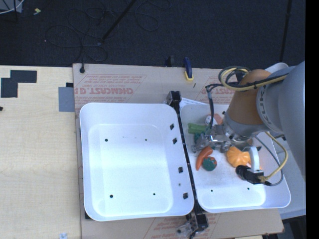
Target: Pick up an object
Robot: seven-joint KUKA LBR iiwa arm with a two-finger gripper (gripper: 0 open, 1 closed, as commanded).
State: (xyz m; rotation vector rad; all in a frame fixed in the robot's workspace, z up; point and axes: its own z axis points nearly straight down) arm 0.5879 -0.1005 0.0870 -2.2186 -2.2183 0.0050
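- White shallow plastic tubs, two of them, sit side by side on the pale wooden desk. We'll call them the left bin and the right bin. A row of black clips runs down the seam where they meet.
- Under both bins there's a brown cardboard sheet with red print, and a small blue clamp sits on its far edge.
- The grey arm with the orange band comes in from the right and hangs over the right bin.
- The claw is down low in the far-left part of the right bin, right in the middle of the clutter. Honestly, we can't tell if it's apart or together, because the metal blurs into the stuff around it. We can't tell if it's got hold of anything either.
- All the pickable stuff we see is in the right bin, bunched near the seam:
- A green blocky plastic piece sits just beside the claw, on the far side.
- A red-orange carrot-shaped toy lies tilted just on the near side of the claw.
- A dark teal round ball is right up against that carrot toy. We think they're touching, but it's hard to call.
- A yellow-orange lumpy toy sits near the ball, on the arm's side of it and close under the wrist.
- A small orange bit peeks out next to the arm. It's too small for us to say what it is.
- Behind the desk is a dark carpeted floor with loose cables on it.
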